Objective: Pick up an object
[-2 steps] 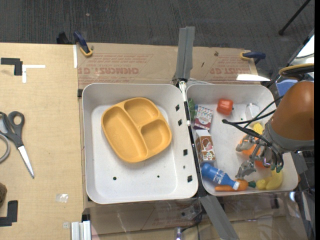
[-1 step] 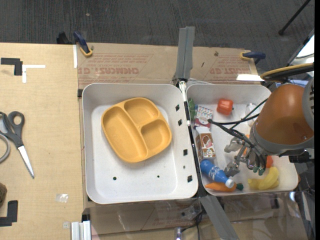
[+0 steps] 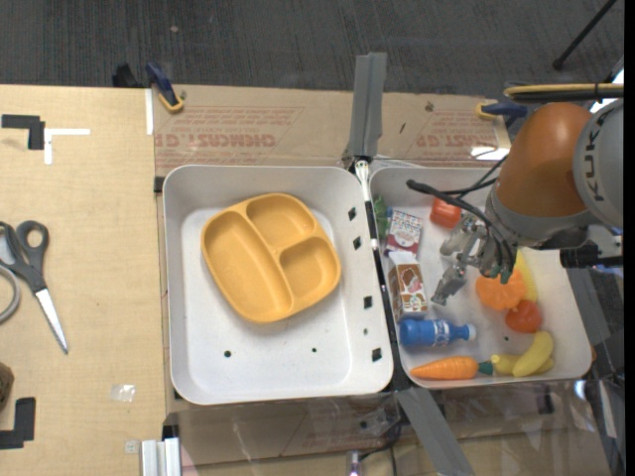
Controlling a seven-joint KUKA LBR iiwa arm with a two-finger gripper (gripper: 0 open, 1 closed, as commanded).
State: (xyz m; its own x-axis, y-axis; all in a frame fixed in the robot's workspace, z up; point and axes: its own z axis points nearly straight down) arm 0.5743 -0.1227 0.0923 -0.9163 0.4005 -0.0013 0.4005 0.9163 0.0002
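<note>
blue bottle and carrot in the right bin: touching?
Apart. The camera view shows a strip of white bin floor between the blue bottle and the carrot lying below it along the near wall.

From my remote station I have one fixed camera mounted above the bench [image 3: 79, 266], angled down at a slant so the far edge sits at the top of the frame and the near edge at the bottom. It stands back enough to take in both white bins whole: the left bin [image 3: 198, 365] near the centre, the right bin [image 3: 571, 365] running to the frame's right side. The arm [image 3: 556, 167] enters from the right, its orange band large in the picture. Dark floor [image 3: 298, 18] shows beyond the bench.
</note>
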